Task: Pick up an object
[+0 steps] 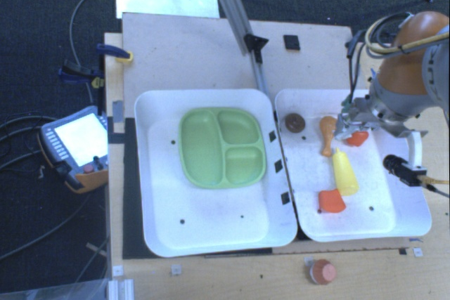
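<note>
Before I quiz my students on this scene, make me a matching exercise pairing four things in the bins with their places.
Things:
1. green tray
2. brown disc
3. yellow bottle
4. orange block

Places:
A. right bin, near corner, just below the bottle
B. left bin
C. right bin, far left corner
D. right bin, middle

Pairs: 1-B, 2-C, 3-D, 4-A

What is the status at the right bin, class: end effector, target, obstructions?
End effector low in right bin, over red-orange piece; grasp unconfirmed. Drumstick close beside it. Yellow bottle, orange block, brown disc lie apart.
</note>
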You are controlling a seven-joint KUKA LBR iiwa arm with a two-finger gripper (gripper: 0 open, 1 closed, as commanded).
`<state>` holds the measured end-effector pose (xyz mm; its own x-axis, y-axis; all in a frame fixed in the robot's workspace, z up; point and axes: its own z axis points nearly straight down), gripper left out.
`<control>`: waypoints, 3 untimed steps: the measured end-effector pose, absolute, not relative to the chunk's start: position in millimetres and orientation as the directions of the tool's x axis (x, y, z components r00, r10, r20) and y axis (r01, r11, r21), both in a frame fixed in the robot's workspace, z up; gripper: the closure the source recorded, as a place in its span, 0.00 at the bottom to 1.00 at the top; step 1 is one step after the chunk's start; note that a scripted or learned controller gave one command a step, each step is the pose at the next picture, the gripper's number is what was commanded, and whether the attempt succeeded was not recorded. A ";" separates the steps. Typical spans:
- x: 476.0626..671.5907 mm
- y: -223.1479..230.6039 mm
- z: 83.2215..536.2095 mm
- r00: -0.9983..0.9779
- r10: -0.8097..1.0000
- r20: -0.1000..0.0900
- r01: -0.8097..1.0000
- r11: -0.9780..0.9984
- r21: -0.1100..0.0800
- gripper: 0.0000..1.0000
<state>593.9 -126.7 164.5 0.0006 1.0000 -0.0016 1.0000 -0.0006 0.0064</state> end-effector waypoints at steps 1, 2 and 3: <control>595.5 -126.8 218.6 -0.005 1.000 -0.001 1.000 0.005 0.006 1.00; 591.3 -128.0 263.9 -0.006 1.000 -0.001 1.000 0.006 0.006 1.00; 592.4 -127.9 302.5 -0.007 1.000 -0.001 1.000 0.007 0.005 1.00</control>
